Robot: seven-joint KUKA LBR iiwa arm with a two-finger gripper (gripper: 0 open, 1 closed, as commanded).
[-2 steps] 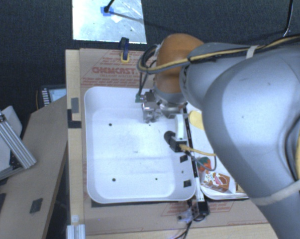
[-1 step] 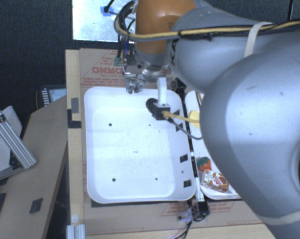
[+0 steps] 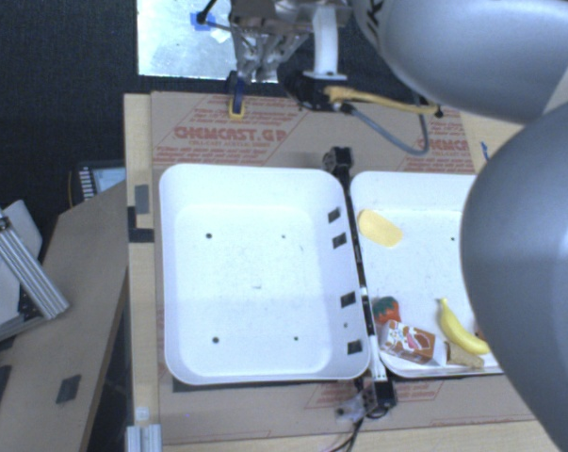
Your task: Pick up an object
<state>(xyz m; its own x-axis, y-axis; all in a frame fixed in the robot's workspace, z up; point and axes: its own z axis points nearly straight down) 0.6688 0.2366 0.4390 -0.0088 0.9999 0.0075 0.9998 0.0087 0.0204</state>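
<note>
The right bin [image 3: 425,252] holds a flat yellow piece [image 3: 380,228] near its far left side. A banana [image 3: 458,332], a red and white packet [image 3: 411,343] and a small red and green item [image 3: 385,308] lie at its near edge. My gripper [image 3: 255,72] hangs high, beyond the far edge of the left bin [image 3: 255,281], well away from these objects. Its fingers [image 3: 250,56] point down, drawn together at the tips, with nothing between them. The arm's grey body [image 3: 519,252] covers the right part of the right bin.
A small yellow and blue clip [image 3: 236,98] sits on the cardboard sheet [image 3: 227,135] just below the gripper. A black hinge strip [image 3: 354,262] runs between the bins. An aluminium rail [image 3: 20,262] leans at the far left.
</note>
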